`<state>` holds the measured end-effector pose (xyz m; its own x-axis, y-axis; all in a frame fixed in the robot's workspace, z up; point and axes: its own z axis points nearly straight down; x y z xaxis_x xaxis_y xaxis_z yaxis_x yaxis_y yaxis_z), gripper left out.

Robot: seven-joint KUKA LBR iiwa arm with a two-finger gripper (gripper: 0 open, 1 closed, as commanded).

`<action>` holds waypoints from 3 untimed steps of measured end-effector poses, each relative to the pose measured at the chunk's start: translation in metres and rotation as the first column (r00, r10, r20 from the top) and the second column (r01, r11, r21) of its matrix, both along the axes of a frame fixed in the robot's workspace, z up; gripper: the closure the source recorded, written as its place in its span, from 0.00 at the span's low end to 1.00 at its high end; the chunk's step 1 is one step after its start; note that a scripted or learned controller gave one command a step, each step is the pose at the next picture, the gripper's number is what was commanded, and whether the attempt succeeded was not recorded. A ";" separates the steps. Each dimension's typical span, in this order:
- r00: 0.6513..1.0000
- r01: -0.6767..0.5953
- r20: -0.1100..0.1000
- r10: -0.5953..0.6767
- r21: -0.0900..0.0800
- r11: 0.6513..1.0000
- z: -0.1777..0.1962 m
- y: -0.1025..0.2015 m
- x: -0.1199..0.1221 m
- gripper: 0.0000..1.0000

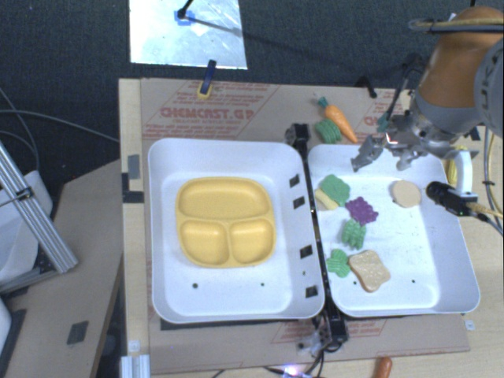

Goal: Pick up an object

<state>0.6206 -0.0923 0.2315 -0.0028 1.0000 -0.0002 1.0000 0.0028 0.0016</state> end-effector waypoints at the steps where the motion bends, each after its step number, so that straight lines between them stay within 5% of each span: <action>1: 1.000 0.004 -0.007 -0.004 -0.001 1.000 -0.150 -0.032 0.023 0.00; 2: 1.000 0.005 0.013 -0.005 -0.008 1.000 -0.142 -0.009 -0.011 0.00; 3: 1.000 0.004 -0.005 -0.004 0.001 1.000 -0.138 -0.014 -0.074 0.00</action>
<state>0.5467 -0.1062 0.0935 0.0016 1.0000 0.0006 1.0000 -0.0016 -0.0031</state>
